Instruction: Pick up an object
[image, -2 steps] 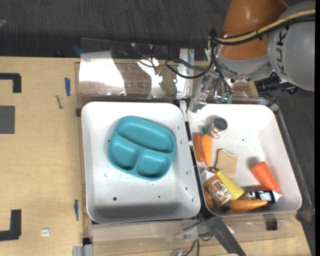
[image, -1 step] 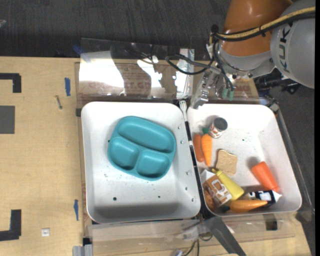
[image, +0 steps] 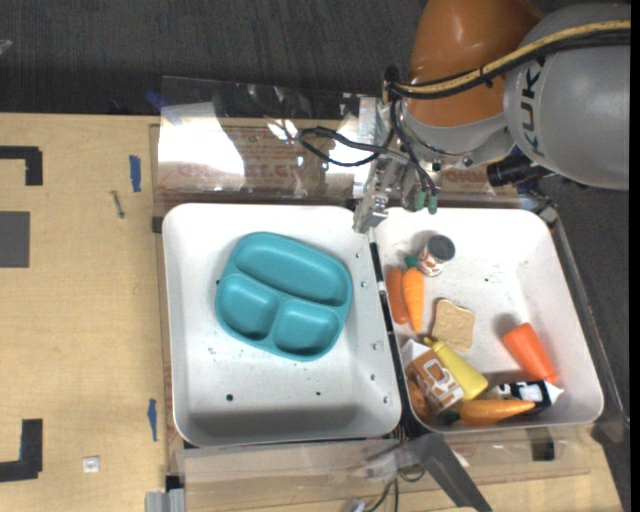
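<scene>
My gripper (image: 368, 214) hangs over the ridge between the two bins, near their far edge, with nothing visible between its fingers. In the right bin (image: 565, 290) lie a small can (image: 436, 251), two carrots (image: 406, 293), a slice of toast (image: 454, 324), an orange cone-shaped piece (image: 527, 350), a yellow bottle (image: 458, 370), a brown packet (image: 432, 385) and an orange item (image: 497, 409) at the near edge. The closest of these to the gripper are the can and the carrots, just to its right and nearer the camera.
The left bin (image: 200, 370) holds a teal divided plate (image: 285, 293). The arm's orange band and grey body (image: 480, 80) loom over the far right corner. Cables (image: 335, 145) hang by the wrist above the far rim. A tan bench (image: 70, 300) lies left.
</scene>
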